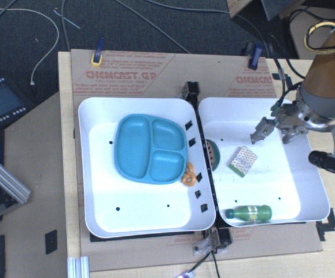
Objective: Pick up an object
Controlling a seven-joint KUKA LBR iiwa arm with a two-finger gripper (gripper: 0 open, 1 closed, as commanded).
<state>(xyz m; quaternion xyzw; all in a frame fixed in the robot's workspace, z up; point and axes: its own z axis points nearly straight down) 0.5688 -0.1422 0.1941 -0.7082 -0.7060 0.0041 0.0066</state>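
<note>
In the camera view the tool hangs over the far part of the right bin, its two dark fingers spread wide with nothing between them. No object is named by the task, so any will do; the closest candidate is the small box, lying flat and askew on the bin floor just in front of and left of the tool, apart from it. The risks, as I judge them: the box lies turned at an angle, so fingers coming down unaligned may land on its top or nudge it aside instead of straddling it; it looks thin, so a shallow descent may close on air. The bottle lies on its side against the near wall of the right bin, where the wall may block a finger and the round body may roll away. The round dark disc sits tight against the divider between the bins, leaving little room for a finger on that side. In the left bin the blue plate is broad and flat, probably too wide to span, and the small orange toy touches its rim near the divider. Count: two bins, one plate, one toy, one disc, one box, one bottle, all resting on the desk.
</note>
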